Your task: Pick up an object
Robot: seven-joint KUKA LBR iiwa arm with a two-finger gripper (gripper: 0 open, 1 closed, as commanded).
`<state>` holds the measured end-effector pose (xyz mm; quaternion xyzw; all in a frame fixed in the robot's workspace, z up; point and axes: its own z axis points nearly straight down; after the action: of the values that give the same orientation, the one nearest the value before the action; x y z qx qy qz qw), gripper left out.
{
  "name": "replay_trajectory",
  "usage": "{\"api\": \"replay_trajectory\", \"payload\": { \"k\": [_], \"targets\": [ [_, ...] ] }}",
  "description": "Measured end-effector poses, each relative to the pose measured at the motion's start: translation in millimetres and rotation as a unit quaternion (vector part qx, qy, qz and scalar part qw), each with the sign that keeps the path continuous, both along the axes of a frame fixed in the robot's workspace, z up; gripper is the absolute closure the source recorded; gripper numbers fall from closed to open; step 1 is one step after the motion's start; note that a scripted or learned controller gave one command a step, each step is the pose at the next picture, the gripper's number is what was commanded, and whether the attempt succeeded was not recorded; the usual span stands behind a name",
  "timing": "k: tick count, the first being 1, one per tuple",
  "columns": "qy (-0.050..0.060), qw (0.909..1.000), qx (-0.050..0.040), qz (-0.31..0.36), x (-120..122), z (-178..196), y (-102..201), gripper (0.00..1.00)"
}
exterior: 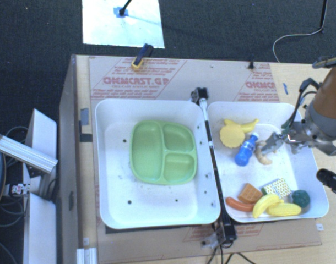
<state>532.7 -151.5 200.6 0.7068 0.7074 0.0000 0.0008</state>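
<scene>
Left bin (110, 164): green divided plate (163, 152), nothing else I'd go for. Right bin (316, 197): yellow toy pieces at the top, blue bottle (245, 150) mid-bin, a tan piece (263, 157) just beside it — near edge holds an orange sausage (238, 204), a banana (265, 204) and a dark green ball (301, 198). Hand (272, 142) sits low over the tan piece by the bottle; I cannot tell its opening or whether it grips anything. I judge nothing lifted yet — grasp and raise remain. Arm cut off at right.
</scene>
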Motion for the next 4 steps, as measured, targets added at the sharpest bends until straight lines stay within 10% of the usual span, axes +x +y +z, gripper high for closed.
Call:
{"api": "replay_trajectory", "payload": {
  "k": [1,2,4],
  "targets": [
    [0.000,1.0000,0.0002,0.001,75,-39,-54,0.00],
    [-0.002,1.0000,0.0000,0.002,137,-11,-34,0.00],
    [-0.003,1.0000,-0.0003,0.003,138,-97,6,0.00]
  ]
}}
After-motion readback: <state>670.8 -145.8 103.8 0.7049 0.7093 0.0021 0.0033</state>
